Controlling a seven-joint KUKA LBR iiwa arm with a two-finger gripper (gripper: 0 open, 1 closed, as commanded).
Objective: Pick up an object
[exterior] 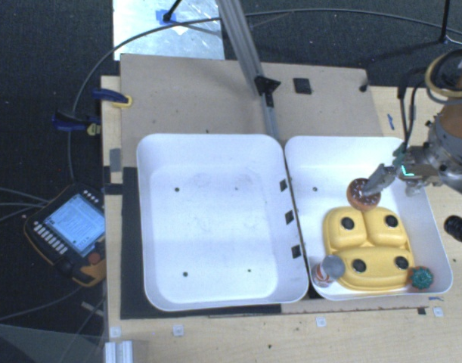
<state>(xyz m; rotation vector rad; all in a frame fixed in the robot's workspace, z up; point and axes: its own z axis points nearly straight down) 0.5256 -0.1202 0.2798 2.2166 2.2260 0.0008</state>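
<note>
Inside the right bin [427, 203], my end effector [369, 190] touches the brown ring [359, 194]; I cannot tell its grip state.

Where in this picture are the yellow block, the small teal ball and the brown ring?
yellow block [368, 249]: camera view, middle of its top face.
teal ball [422, 278]: camera view, centre of the ball.
brown ring [360, 193]: camera view, on its band.

Yellow tray [367, 249] — white bins [208, 225]
</note>
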